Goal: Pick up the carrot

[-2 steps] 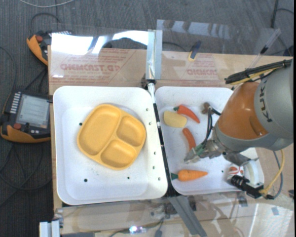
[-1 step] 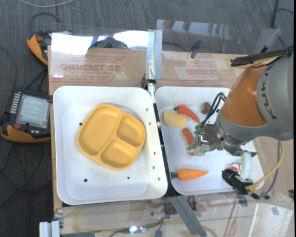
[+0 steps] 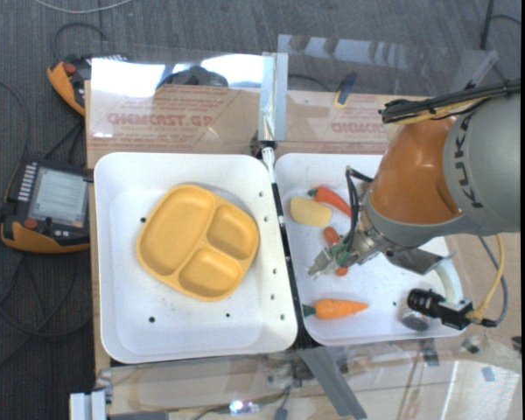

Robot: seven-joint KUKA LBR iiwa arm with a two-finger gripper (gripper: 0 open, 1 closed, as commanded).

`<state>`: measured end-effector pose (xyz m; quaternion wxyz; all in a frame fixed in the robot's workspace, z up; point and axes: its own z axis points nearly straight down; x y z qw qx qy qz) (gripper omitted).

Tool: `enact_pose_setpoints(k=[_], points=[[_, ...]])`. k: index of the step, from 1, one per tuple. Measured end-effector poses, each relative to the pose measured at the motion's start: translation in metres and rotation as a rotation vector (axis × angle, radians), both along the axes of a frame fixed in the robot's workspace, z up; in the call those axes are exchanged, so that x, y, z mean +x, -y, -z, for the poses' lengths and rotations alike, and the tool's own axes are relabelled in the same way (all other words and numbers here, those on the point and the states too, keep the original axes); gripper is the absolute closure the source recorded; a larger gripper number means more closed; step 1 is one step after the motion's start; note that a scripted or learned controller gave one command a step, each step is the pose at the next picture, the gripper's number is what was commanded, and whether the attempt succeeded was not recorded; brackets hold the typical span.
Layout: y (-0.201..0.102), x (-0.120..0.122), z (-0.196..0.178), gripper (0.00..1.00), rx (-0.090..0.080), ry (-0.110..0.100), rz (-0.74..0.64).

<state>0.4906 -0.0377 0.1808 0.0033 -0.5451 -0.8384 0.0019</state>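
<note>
Your claw [image 3: 330, 262] hangs over the middle of the right bin [image 3: 381, 326], fingers pointing toward the lower left of the frame; you cannot tell how far apart they stand, and nothing shows clearly between them. Look just below it: the carrot [image 3: 335, 308] lies near the bin's lower edge, well apart from the claw, long axis running left to right, leafy end left. A second orange piece [image 3: 332, 200] sits above, beside a pale potato [image 3: 310, 211]

Count from my side: two white bins [image 3: 114, 322], one yellow tray [image 3: 199, 240], three carrots [image 3: 335, 308], one pale potato [image 3: 309, 211].
</note>
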Motion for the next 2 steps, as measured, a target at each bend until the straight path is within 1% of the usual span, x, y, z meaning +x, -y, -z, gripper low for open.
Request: enact_pose_setpoints(k=[1,2], points=[[0.010,-0.007,0.000,1.00,-0.006,0.001,0.555],[-0.028,-0.007,0.000,1.00,-0.013,0.002,1.176]])
